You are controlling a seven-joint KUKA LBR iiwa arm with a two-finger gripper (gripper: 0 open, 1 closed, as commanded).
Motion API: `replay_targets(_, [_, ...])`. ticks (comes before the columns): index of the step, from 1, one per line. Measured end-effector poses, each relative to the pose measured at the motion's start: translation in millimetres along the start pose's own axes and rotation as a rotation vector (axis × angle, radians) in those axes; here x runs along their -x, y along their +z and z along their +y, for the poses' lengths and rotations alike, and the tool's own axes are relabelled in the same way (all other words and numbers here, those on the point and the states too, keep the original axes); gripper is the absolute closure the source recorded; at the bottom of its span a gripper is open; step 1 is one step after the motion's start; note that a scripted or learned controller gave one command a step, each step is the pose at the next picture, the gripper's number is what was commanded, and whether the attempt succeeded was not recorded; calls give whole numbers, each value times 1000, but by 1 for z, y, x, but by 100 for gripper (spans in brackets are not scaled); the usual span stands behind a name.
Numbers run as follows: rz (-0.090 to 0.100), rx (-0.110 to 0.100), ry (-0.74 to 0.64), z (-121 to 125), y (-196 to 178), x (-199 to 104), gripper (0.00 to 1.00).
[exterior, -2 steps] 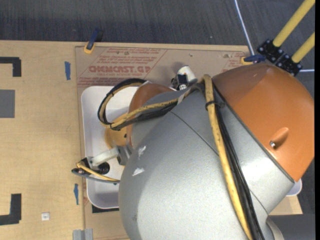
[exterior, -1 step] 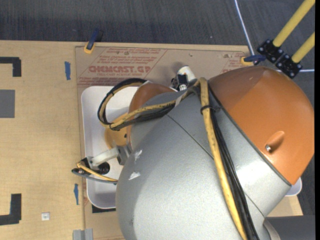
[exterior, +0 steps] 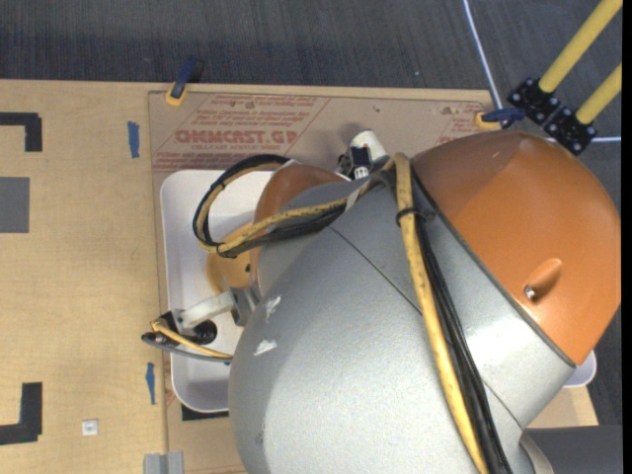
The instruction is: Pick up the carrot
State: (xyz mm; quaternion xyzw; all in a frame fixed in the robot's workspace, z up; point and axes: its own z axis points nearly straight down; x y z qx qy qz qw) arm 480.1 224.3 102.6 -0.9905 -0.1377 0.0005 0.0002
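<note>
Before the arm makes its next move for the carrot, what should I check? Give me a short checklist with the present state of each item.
1. Carrot in sight: cannot tell; the arm covers most of the bin.
2. Arm over the left bin: ok.
3. Fingers open or shut: cannot tell.
4. Anything held: cannot tell.
5. Cable loop free of the bin rim: ok; it hangs above the bin.

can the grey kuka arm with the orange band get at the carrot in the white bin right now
Cannot tell. The grey arm with the orange band reaches down over the shallow white bin and covers most of it, so no carrot is visible from this view, and the wrist hides what lies below.
</note>
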Motion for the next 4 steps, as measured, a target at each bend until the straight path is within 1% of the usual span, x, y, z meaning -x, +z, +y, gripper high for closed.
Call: replay_targets(4, [0,0,0,0,0,0,0])
